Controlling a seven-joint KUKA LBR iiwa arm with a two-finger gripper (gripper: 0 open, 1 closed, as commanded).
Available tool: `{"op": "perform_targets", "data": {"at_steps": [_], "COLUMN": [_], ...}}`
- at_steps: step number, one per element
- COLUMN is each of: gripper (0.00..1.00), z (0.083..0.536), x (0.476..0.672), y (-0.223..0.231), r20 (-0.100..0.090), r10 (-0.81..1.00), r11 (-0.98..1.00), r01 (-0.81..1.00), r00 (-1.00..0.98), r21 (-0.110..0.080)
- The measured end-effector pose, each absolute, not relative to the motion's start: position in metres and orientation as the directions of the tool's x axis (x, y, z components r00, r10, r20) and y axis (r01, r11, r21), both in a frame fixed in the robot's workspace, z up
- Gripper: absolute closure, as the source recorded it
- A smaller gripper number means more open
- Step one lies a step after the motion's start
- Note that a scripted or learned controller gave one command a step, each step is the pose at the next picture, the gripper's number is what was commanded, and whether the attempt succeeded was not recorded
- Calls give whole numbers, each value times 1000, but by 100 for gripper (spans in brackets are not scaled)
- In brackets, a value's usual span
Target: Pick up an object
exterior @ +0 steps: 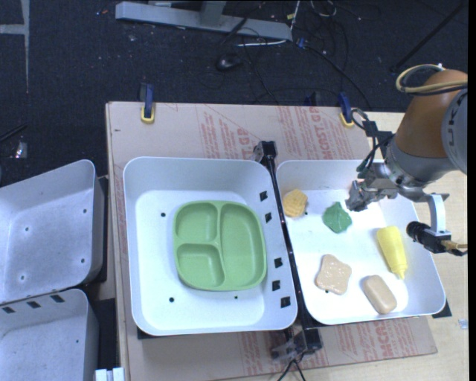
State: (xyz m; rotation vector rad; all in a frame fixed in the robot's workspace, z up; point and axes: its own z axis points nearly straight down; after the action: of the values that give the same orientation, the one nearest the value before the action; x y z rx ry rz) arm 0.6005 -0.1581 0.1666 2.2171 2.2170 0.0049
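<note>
From the overhead camera I see a cardboard-covered bench standing on a dark speckled floor, with loose black cables and a grey bar lying at the top of the scene. Blue-and-yellow clamps pin the cardboard at its far edge. Two shallow white bins sit side by side on it, touching along a black divider strip. The left bin holds a green sectioned plate with three compartments, lying flat near its middle. The right bin holds five small items: a yellow waffle-like round near the divider, a green lump just beside it toward the right, a tan flower-shaped biscuit lower down, a beige oval bun near the bin's lower right corner, and a yellow bottle-shaped piece lying at a slant above the bun. The arm reaches in from the right, its orange band above the wrist, and the gripper hangs over the upper part of the right bin, just up and to the right of the green lump. I cannot tell how the gripper is set, and nothing shows as grasped. Two more white trays sit off the bench at the left edge.
</note>
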Motion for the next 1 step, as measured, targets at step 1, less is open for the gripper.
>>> {"op": "perform_targets", "data": {"at_steps": [1], "gripper": [100], "z": [226], "x": [597], "y": [-150], "r20": [-2], "r10": [1000], "r11": [3], "r01": [1000], "r00": [-3], "r21": [8]}}
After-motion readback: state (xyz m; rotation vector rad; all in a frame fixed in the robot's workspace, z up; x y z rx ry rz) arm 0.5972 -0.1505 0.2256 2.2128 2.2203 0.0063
